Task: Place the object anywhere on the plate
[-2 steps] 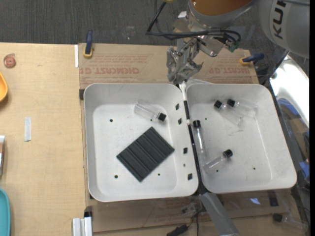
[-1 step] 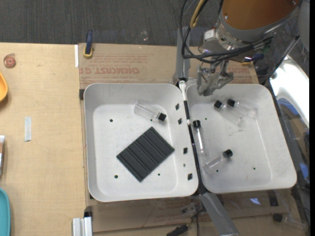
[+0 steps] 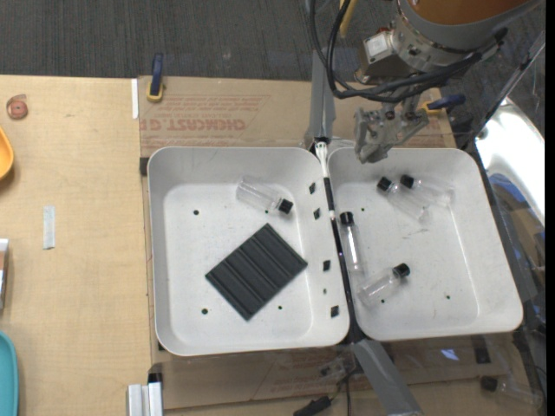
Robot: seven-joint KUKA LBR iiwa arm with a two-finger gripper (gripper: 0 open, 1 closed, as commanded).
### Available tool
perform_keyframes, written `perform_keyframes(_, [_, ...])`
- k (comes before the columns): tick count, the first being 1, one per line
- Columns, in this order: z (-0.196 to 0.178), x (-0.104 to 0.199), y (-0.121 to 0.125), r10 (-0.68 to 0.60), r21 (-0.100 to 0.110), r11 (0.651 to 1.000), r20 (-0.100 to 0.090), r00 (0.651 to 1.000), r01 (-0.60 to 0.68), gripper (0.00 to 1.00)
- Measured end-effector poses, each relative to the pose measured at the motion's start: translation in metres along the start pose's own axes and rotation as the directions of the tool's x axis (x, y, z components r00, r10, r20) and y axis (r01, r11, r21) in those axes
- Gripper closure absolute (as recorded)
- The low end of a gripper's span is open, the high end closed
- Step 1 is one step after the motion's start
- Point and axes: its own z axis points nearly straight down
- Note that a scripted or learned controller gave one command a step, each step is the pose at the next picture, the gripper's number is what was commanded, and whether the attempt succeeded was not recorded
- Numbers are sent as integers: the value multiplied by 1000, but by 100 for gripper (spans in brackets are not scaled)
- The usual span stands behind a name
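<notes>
The gripper (image 3: pixel 375 146) hangs over the back edge of the right bin (image 3: pixel 486 306) — I cannot tell how its jaws stand. The object is most likely one of the small clear vials (image 3: pixel 395 185) lying in that bin, well apart from the dark ribbed plate (image 3: pixel 256 270) in the left bin (image 3: pixel 173 319). A vial looks light, hard and smooth, so it may roll or slip — best pinched across its middle. The clear bodies are hard to see on white; the arm's top is cut off.
</notes>
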Motion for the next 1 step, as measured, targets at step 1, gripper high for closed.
perform_keyframes(1, [1,-6,-51,-152,-1,988,1,988,152,100])
